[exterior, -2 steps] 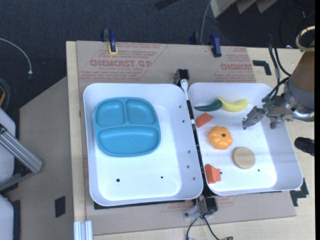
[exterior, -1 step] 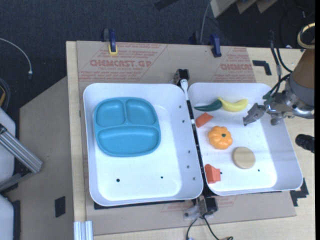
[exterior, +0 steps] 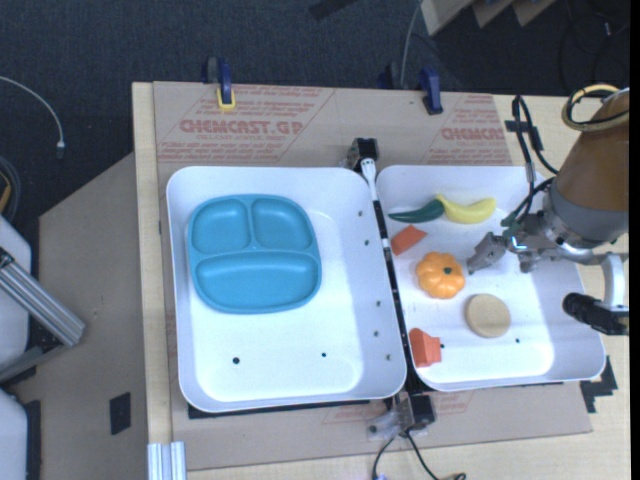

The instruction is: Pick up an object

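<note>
The right bin [exterior: 560,363] holds a green pepper [exterior: 415,211], a yellow banana [exterior: 468,208], an orange wedge [exterior: 407,238], an orange pumpkin [exterior: 440,274], a tan round disc [exterior: 487,315] and an orange-red block [exterior: 424,346]. My gripper [exterior: 507,258] hangs over this bin, just right of the pumpkin and above the disc. Its fingers are spread open and hold nothing. One finger [exterior: 486,253] points down-left toward the pumpkin without touching it.
The left bin [exterior: 285,368] holds a blue divided plate [exterior: 255,253]. A black divider with clamps [exterior: 365,156] runs between the two bins. The arm's orange band [exterior: 598,163] and grey wrist cover the right bin's far right side.
</note>
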Available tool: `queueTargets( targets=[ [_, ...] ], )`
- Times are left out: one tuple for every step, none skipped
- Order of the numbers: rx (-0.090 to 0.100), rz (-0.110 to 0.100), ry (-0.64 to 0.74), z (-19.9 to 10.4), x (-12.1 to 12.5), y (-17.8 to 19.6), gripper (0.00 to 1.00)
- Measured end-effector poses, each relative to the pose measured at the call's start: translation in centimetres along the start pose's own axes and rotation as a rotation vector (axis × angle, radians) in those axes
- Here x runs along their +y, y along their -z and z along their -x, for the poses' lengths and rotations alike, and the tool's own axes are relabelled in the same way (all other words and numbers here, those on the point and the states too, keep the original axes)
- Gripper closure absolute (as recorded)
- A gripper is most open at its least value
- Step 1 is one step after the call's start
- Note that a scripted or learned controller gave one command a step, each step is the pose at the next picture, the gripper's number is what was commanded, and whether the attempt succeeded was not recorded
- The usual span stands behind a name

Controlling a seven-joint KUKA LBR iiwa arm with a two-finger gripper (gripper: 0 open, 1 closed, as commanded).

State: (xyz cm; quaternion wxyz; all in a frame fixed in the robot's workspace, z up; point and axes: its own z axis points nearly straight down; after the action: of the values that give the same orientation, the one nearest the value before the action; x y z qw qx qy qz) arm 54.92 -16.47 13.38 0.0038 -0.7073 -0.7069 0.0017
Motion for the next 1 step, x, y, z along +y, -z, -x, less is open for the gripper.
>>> queueTargets(
  targets=[
    [-0.001,0.003,0.000,-0.04,-0.02,-5.19,0.00]
  ],
)
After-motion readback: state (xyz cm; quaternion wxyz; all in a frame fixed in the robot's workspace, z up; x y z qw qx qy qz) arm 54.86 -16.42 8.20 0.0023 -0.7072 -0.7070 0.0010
